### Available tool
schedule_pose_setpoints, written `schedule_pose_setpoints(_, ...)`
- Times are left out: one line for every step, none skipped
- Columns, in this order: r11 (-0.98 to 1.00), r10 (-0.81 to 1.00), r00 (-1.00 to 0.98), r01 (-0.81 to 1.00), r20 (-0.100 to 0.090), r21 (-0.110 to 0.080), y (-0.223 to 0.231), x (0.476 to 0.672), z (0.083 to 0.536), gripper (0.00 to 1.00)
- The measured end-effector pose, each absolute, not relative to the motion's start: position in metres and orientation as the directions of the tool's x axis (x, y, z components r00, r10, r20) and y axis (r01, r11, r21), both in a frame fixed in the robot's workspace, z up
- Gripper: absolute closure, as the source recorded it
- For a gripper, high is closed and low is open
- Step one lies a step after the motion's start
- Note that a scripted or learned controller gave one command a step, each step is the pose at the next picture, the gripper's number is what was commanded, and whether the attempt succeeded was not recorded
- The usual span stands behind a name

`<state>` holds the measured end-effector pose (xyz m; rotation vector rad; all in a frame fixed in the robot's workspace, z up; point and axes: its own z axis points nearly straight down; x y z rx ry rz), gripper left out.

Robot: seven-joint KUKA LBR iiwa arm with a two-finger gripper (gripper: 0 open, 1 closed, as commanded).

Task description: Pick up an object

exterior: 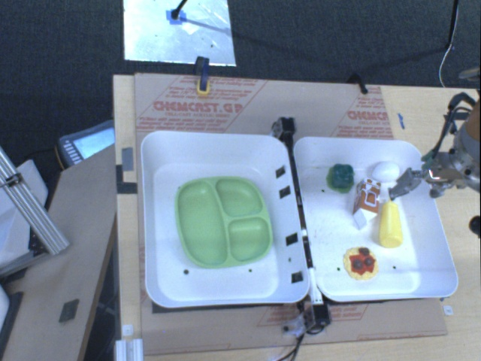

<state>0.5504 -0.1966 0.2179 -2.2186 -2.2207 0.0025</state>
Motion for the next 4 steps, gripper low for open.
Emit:
schedule_pose_setpoints(0.001, 1.000, -0.001, 1.000, 0.000, -0.001, -0.196, 0.554, 0.176, 0.00)
schedule_pose_setpoints(0.000, 1.000, 0.000, 1.000, 0.000, -0.001, -0.206, 0.550, 0.122, 0.00)
schedule_pose_setpoints(0.001, 1.000, -0.001, 1.000, -0.002, 0.005, -0.206, 0.552, 0.136, 1.00)
schedule_pose_setpoints(0.004, 1.000, -0.004, 1.000, -0.003, 0.008, -0.206, 0.555, 0.201, 1.00)
